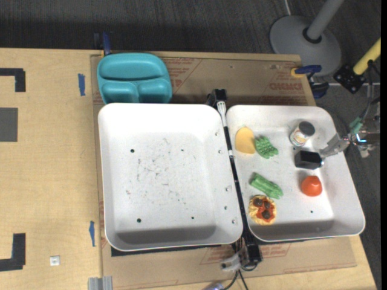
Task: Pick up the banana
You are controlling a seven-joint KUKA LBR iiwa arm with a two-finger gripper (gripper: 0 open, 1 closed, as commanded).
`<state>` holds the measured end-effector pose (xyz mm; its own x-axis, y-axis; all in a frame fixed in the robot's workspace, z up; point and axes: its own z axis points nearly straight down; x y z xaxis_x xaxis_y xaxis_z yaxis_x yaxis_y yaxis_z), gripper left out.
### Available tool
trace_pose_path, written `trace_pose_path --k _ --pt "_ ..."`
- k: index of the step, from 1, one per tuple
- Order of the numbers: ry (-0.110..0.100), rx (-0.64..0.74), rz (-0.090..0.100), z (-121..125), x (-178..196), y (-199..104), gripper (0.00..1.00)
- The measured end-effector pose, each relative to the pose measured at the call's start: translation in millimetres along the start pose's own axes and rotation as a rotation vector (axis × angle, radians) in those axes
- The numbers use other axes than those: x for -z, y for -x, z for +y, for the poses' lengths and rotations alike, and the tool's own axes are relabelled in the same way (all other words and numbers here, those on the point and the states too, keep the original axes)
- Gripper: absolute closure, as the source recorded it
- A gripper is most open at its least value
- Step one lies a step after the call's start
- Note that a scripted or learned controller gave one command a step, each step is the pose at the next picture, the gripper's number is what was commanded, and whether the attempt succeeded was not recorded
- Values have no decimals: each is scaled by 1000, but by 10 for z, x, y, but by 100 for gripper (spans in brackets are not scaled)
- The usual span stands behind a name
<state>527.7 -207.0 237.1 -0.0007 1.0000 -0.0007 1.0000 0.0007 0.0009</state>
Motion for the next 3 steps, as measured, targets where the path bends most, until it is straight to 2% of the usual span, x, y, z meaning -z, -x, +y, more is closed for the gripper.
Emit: trace_pose_path --k 1,2,3 --pt "6 -73 1 -147 -1416 -966 0" --pt "1 196 2 -477 -1515 -1120 0" --pt "3 196 2 -468 -1415 -1129 100"
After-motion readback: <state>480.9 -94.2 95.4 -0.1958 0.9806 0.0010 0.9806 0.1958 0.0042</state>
